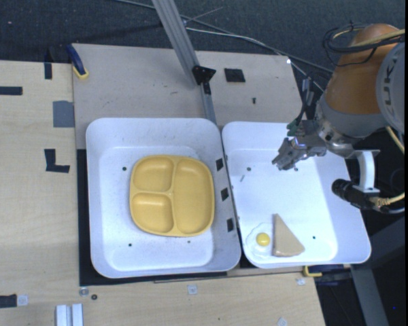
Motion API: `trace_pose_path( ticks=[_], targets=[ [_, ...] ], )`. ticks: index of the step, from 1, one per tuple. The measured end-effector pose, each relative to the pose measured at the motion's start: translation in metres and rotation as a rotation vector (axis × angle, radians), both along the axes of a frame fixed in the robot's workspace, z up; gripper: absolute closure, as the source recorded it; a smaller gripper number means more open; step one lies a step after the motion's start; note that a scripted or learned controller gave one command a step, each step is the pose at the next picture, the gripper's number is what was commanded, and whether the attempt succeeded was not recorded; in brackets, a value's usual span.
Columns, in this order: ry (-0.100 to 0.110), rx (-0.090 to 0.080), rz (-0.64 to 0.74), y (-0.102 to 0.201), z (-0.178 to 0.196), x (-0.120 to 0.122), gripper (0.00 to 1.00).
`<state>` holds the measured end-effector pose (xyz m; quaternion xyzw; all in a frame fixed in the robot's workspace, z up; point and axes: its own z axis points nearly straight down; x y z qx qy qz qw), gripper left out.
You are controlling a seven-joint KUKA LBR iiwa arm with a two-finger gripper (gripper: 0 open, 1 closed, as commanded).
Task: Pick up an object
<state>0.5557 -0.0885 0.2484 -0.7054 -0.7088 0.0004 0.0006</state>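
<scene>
Over the right bin (340, 202) we note the gripper (286, 159), at that bin's upper middle, nothing visible between its fingers; we cannot tell whether they stand apart or together. Near the bin's front left corner lie a tan wedge (285, 238) and, just beside it on the left, a small yellow ball (262, 239) on a white fried-egg piece (256, 245). Both sit well apart from the gripper. At the left bin (109, 182) we record a yellow divided plate (171, 195) lying flat in the middle.
</scene>
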Motion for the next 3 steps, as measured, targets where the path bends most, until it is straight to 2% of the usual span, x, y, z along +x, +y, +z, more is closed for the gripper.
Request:
trace_pose_path(
  ticks=[2, 3],
  targets=[
    [0.001, 0.000, 0.002, 0.106, 0.003, 0.009, 1.00],
    [0.001, -0.001, 0.001, 0.156, -0.017, 0.024, 1.00]
  ],
)
